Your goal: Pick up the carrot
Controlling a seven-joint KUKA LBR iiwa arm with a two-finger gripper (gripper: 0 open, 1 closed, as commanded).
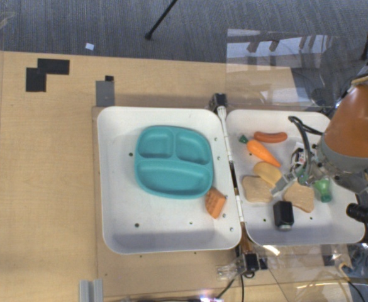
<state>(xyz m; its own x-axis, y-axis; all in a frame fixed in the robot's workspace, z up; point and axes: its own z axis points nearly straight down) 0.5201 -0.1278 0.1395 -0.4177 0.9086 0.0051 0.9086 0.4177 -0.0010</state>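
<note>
Carrot [262,151] near crowded bin's [334,234] far edge

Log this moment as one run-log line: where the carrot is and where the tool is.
carrot: lying in right bin, below sausage | tool: low over right bin, right of carrot, not on it | pickup: not yet done

A broad orange band [355,126] wraps the arm just above the wrist, its surface smooth and rounded. Below the band sits a grey wrist section [350,163]. Black cables [302,137] loop out from the band's left side. Beyond them the gripper [295,172] appears as a cluster of dark and metallic parts with small green accents.
</note>
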